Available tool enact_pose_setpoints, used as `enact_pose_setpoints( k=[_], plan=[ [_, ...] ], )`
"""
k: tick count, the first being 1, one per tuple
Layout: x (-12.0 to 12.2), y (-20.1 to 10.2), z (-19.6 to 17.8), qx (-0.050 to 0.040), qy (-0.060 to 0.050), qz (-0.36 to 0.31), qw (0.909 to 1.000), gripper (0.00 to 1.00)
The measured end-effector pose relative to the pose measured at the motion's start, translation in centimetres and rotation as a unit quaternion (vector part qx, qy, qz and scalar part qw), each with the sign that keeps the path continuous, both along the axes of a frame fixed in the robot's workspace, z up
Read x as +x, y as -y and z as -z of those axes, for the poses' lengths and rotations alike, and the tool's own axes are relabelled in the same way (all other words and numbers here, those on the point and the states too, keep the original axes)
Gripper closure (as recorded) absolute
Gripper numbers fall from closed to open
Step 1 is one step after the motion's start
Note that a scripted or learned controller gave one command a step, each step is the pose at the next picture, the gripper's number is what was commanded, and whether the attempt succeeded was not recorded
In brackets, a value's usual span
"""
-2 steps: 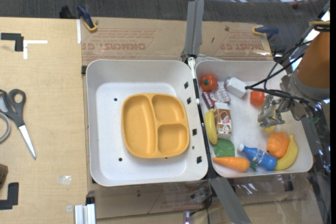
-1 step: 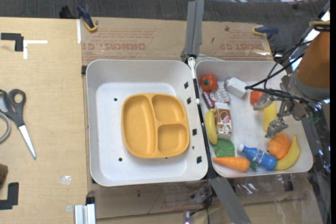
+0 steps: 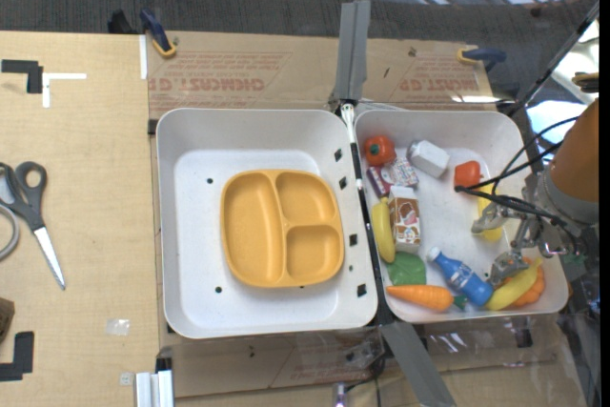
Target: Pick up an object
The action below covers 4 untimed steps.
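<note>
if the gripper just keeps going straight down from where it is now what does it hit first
Probably the yellow banana at the right bin's near corner, just under the gripper; depth is unclear from this slanted view.

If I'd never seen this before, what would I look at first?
Probably the big yellow divided plate, sitting alone in the middle of the left bin. Next, the right bin, full of small colourful toys: a tomato at the top left, a carrot and a blue bottle near the bottom. The gripper hangs over that bin's right side.

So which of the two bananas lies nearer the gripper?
The banana in the right bin's front corner, beside the blue bottle; the other banana lies by the divider.
</note>
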<state>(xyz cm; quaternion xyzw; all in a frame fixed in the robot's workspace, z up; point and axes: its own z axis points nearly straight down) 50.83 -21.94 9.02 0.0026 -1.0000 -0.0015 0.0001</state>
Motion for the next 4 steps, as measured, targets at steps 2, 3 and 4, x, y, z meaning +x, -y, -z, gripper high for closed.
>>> enact_pose_setpoints(
  k=[2,3,4],
  plan=[
    [5.1,-5.3,-0.8,-0.0014,0.001,0.108,0.9942,1.0],
    [-2.5,-9.6,0.0,-0.0009,-0.001,0.183,0.9831,1.0],
    [7.8,-10.6,-13.4,-0.0021,0.0,0.296,0.9552,1.0]
  ],
)
